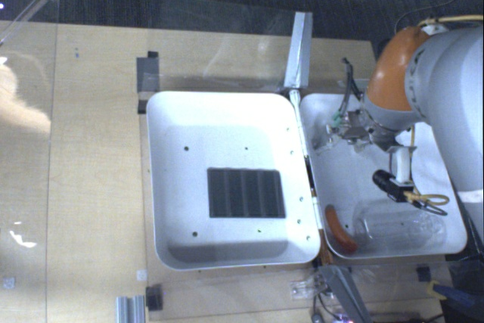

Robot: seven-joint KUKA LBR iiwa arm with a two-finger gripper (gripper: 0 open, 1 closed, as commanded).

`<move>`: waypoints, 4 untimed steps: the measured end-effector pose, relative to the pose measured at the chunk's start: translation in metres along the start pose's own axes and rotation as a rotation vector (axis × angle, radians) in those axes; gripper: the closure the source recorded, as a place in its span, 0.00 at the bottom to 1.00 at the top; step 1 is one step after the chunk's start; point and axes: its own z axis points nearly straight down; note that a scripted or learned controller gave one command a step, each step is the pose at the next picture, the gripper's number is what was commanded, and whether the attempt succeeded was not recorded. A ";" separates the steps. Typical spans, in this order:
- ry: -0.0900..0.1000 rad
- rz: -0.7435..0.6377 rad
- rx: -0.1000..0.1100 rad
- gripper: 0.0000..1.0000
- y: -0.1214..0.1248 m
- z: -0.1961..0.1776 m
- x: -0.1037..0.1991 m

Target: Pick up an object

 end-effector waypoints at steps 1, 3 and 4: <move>-0.002 0.097 0.005 0.00 -0.004 -0.158 -0.104; 0.001 0.470 -0.001 0.00 -0.090 -0.003 -0.007; 0.000 0.196 0.004 0.00 -0.008 -0.034 -0.034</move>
